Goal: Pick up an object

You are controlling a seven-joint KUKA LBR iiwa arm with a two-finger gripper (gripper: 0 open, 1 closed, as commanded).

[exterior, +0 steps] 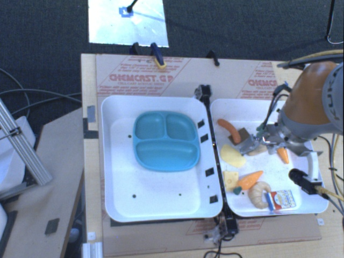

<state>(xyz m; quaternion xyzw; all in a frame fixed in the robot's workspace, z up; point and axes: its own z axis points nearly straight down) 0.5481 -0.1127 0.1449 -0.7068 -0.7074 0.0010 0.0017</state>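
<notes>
In the right bin [252, 211], near its middle, the tool [248, 143] is seen low among the toy food, reaching in from the bench's right edge. Whether anything is gripped cannot be told from this view, nor how the tool is set; the tip is too small and partly masked by the arm.

Objects in the right bin:
- orange sausage [228, 129] near the bin's left wall, toward the far edge, just beside the tool tip
- dark brown block [238, 135] touching or just under the tool tip, the likeliest target by judgement
- yellow lemon-like piece [233, 156] just below the tool
- yellow cheese cube [231, 179] by the left wall
- carrot [250, 180] beside the cheese
- beige ring-shaped pastry [259, 193] toward the near edge
- small printed carton [281, 200] in the near right corner
- small orange piece [283, 155] under the wrist

The left bin [115, 144] carries a blue divided plate [165, 141], well apart from the tool.

Progress, as judged: approach is done, the tool is at object level. A lift is not yet shown; nothing is seen raised clear of the bin floor. Left: grasp to be confirmed, then the lift. Crowding around the tip is a risk, since a neighbour may be nudged or caught instead.
</notes>
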